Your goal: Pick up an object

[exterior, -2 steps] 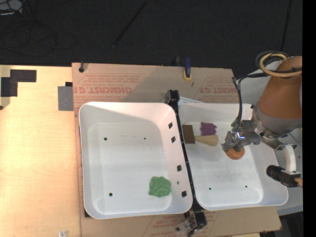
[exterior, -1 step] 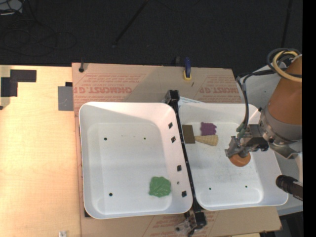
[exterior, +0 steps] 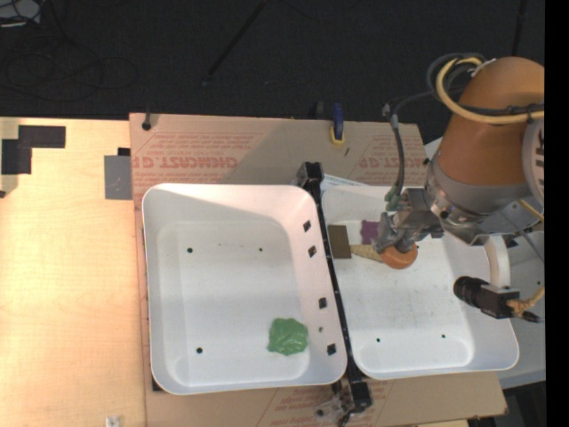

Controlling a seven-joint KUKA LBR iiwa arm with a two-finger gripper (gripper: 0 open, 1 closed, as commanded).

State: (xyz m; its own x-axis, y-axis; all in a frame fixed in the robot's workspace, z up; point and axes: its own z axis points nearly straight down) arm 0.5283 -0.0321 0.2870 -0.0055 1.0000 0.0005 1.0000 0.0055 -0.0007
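gripper (exterior: 392, 241) down in the right bin (exterior: 427, 345), right over an orange thing (exterior: 401, 258), purple piece (exterior: 369, 231) beside, honestly can't tell if anything's grasped, green blob (exterior: 288, 336) in left bin (exterior: 222, 238)

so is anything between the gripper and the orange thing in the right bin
Nothing visible. The gripper is down right at the orange thing in the right bin. The purple thing and brown block lie off to the side.
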